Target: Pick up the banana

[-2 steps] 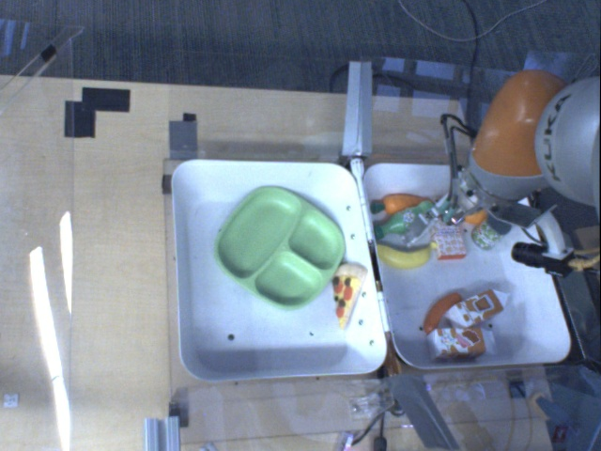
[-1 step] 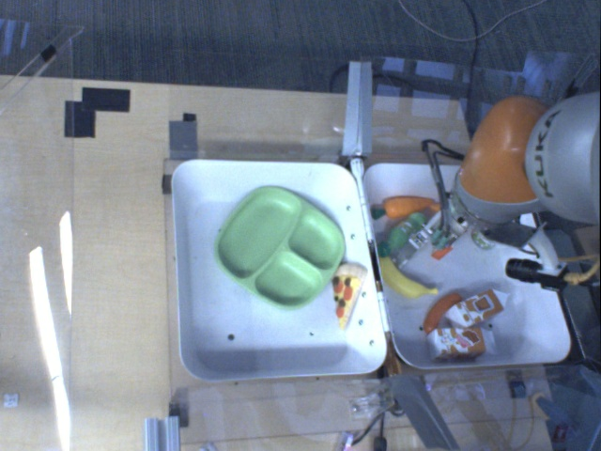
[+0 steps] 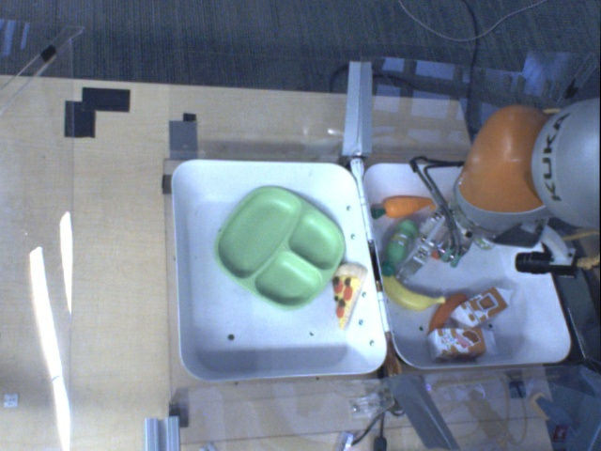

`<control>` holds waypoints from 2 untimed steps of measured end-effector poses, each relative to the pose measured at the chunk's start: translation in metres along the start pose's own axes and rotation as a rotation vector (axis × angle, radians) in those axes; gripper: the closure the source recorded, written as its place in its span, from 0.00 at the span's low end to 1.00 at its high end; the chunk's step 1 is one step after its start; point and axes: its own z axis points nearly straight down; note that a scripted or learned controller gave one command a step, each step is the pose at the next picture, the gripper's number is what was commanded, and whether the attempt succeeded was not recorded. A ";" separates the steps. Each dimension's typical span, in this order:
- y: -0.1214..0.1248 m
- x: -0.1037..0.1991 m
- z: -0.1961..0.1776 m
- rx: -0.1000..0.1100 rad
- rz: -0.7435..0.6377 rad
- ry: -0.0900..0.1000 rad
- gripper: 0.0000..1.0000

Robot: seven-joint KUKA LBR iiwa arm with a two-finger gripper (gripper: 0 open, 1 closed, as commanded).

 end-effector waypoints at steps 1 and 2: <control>-0.016 0.021 -0.002 0.001 0.344 -0.006 0.00; 0.034 -0.047 0.002 0.008 0.518 0.004 0.00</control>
